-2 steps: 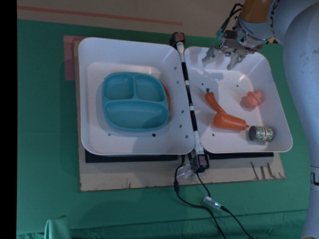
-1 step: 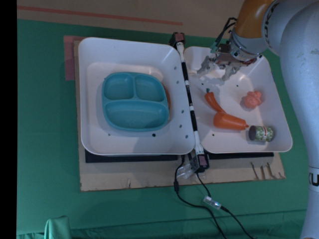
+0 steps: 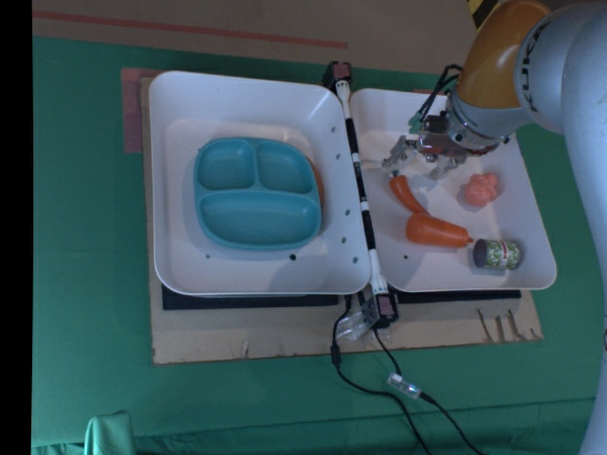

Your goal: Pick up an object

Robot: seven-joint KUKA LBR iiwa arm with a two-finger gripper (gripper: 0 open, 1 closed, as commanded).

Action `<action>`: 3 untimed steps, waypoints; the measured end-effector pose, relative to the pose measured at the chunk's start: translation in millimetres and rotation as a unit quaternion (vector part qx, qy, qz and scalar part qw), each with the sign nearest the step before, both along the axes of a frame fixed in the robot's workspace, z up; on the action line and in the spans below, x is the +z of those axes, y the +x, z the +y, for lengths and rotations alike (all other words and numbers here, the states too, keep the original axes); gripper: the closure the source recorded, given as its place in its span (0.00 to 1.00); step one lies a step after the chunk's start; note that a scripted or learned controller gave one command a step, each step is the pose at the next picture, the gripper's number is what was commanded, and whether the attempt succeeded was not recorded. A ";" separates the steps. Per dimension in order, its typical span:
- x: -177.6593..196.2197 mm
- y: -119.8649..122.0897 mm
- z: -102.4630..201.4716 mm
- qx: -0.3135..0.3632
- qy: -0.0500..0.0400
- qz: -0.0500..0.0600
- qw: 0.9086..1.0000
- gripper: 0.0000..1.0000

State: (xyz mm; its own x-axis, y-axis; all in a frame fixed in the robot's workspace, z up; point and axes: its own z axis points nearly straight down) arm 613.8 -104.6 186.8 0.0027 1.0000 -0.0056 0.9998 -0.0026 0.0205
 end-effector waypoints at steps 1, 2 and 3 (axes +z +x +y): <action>13.2 1.7 -1.3 -0.002 -0.001 -0.004 1.000 1.00; 173.8 -50.2 19.9 0.000 0.002 0.008 1.000 1.00; 152.9 4.5 -32.2 -0.001 0.001 0.007 1.000 1.00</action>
